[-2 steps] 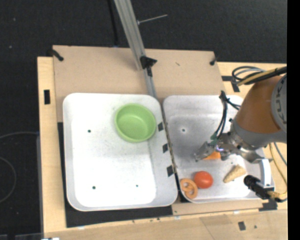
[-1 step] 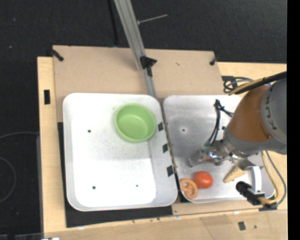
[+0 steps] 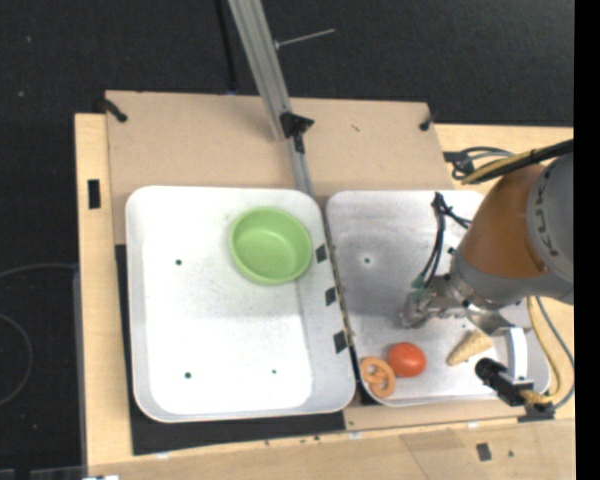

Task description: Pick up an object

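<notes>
The tool is hanging low inside the right-hand shallow white bin, down over the bare floor of it, and I cannot tell how it is set from up here. Nothing is showing in its grasp, so by my reckoning the pick is not yet made and the whole grab and lift is still to come. The nearest candidates are lying just toward the camera from the tool: a small round red tomato-like ball, and touching it on the far side from the arm, an orange pretzel-shaped ring tucked into the bin's corner. On the arm's side of the tool a pale tan cone-shaped wedge is resting, close under the wrist. Well away from the tool, across the divider, a light green plastic bowl is sitting in the left-hand shallow white bin. The bin wall beside the ring looks like the awkward bit; cables are trailing near the arm, and the desk is carrying it all.
</notes>
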`<state>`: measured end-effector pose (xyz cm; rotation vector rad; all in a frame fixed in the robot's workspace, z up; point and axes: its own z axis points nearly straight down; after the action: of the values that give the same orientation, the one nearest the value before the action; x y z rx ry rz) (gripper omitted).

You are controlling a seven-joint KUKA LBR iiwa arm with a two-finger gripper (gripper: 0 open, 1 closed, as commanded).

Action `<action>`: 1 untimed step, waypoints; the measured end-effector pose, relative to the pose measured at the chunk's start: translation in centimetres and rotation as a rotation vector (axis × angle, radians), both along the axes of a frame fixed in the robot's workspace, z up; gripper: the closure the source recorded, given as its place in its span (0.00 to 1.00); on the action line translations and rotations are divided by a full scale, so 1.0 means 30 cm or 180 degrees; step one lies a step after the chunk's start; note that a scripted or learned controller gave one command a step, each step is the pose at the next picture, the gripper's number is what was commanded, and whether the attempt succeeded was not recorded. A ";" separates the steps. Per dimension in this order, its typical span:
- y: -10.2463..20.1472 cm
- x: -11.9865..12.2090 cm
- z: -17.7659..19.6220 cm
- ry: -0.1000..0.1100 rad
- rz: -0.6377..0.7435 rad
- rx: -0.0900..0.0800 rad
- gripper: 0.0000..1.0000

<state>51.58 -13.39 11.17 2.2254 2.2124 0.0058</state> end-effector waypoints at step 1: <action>-0.029 -0.001 0.154 -0.0006 0.0000 -0.0007 1.00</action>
<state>51.55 -14.25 15.79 2.2235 2.2104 0.0054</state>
